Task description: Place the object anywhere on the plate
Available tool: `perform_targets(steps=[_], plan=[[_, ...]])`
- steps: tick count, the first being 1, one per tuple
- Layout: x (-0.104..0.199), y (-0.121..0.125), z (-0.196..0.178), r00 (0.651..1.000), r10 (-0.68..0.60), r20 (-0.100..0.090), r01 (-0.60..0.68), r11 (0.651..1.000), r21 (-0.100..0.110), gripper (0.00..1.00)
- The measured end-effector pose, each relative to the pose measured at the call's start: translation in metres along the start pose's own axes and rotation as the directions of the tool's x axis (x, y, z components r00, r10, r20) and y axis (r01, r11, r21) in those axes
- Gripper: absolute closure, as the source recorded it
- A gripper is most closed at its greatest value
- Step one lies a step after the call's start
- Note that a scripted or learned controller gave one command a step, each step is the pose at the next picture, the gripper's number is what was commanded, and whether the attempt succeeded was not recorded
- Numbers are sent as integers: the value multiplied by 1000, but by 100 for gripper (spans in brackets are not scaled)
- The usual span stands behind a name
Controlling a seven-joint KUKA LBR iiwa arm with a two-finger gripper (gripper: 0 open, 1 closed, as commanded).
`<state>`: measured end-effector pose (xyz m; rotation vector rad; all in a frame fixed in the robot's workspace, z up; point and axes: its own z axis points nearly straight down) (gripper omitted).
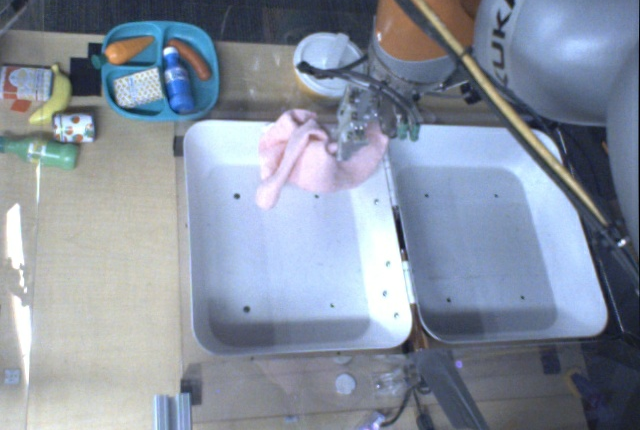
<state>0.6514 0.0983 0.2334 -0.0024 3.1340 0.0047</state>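
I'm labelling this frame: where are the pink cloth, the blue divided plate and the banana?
pink cloth (300,158): camera view, middle of its bunched folds.
blue divided plate (205,46): camera view, right rim.
banana (55,96): camera view, middle of the curved body.

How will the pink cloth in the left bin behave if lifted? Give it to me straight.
The pink cloth lies crumpled with folds, so it is probably floppy and would drape from the gripper. It looks thin, so likely light. A trailing end reaches down the left bin, so it may drag.
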Motion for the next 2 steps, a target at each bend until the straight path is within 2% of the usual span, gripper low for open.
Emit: perform_targets(steps=[1,2], plan=[[-12,51,4,1000,-3,0,3,1000,0,100],[-12,51,3,1000,-3,1,3,1000,-1,0]])
